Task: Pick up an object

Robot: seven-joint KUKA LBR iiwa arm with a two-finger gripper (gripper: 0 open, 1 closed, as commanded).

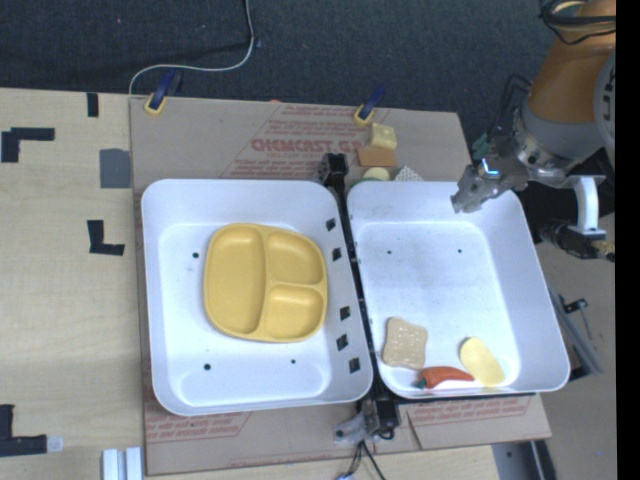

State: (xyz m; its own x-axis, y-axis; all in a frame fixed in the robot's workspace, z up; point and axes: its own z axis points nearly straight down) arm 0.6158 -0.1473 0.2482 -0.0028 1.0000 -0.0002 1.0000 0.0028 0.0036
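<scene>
In the right bin (520, 268), near its front edge, lie a beige cracker-like square (405, 342), a small red-orange piece (446, 376) and a pale yellow oval piece (483, 361). My gripper (472, 198) hangs over the bin's far right corner, well away from those pieces. Nothing shows between its fingers.
The left bin (170, 268) holds a yellow divided plate (265, 281). Behind the bins on the cardboard sit a tan block (377, 155), a yellow block (383, 135) and a pale round piece (375, 175). A black clip strip (345, 268) joins the bins.
</scene>
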